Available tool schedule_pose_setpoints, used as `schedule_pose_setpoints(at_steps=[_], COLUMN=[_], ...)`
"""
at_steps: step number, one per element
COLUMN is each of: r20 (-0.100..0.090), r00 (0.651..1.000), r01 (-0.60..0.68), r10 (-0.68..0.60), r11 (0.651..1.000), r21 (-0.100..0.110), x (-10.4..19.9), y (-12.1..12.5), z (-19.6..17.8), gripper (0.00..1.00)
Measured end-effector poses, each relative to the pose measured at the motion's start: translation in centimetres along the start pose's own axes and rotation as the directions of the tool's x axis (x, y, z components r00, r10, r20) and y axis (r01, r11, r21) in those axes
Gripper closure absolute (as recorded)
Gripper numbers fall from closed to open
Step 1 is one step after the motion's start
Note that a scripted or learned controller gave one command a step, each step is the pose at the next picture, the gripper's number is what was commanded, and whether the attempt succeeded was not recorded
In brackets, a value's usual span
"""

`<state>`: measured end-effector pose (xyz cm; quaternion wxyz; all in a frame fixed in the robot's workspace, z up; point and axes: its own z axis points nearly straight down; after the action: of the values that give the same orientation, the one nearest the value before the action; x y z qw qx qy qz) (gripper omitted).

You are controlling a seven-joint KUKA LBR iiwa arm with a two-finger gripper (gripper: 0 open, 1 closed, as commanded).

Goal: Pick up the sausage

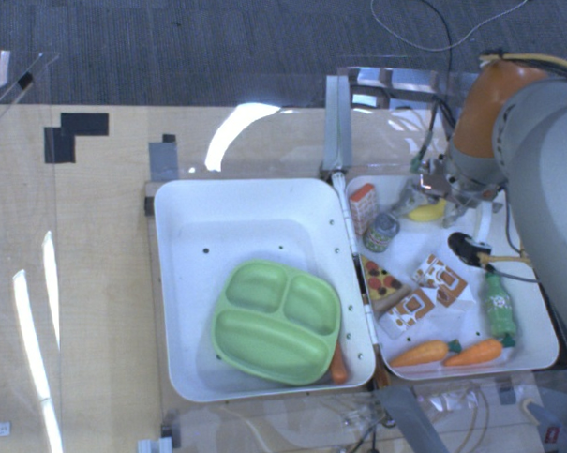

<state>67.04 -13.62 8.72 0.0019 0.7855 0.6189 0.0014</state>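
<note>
Sausage (338, 367) beside green plate (276, 322), well apart from pincer (438, 188), its state unclear

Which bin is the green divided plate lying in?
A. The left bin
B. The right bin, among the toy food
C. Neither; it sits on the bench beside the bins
A: the green divided plate lies flat inside the left bin, while the carrots, the green bottle and the other toy food lie in the right bin.
</note>
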Motion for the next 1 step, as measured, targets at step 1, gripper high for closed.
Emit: schedule_pose_setpoints(at_steps=[1], r20=[-0.003], r00=[0.999], r01=[0.050], r10=[-0.050], r11=[0.999], r21=[-0.005], x=[0.92], y=[-8.38], z=[-0.25], gripper=[0.00])
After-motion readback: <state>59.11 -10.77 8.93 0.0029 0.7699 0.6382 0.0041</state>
